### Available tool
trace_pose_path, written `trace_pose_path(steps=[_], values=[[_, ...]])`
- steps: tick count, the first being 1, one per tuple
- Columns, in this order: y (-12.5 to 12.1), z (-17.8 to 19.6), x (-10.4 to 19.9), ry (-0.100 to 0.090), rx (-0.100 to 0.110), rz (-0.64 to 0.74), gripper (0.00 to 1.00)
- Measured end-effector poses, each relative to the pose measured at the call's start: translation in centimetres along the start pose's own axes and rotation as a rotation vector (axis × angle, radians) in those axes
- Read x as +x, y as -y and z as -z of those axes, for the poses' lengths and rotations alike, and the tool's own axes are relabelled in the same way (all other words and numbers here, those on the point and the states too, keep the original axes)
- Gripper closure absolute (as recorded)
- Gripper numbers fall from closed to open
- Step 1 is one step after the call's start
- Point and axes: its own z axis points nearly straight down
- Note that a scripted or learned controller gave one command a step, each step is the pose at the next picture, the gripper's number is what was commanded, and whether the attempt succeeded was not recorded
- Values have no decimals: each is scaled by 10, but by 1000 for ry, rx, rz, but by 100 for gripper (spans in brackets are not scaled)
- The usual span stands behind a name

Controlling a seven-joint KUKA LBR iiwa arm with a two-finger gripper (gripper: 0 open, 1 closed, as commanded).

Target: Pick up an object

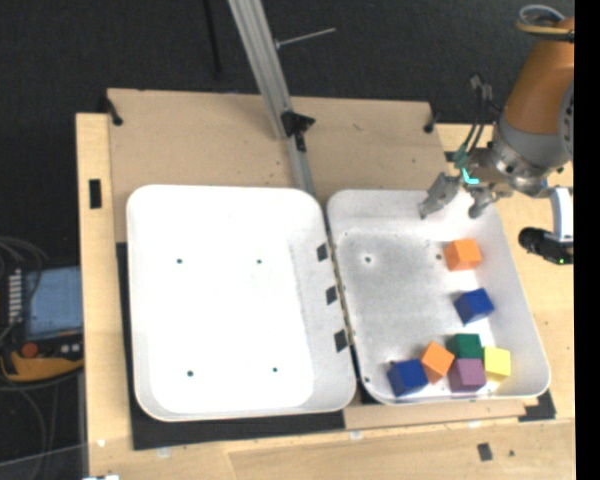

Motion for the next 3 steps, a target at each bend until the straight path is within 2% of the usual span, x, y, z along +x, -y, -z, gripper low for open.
trace_pose_path(steps=[2, 3], values=[[-3, -104, 7, -1, 3, 1, 0], [-5, -88, 5, 3, -5, 5, 100]])
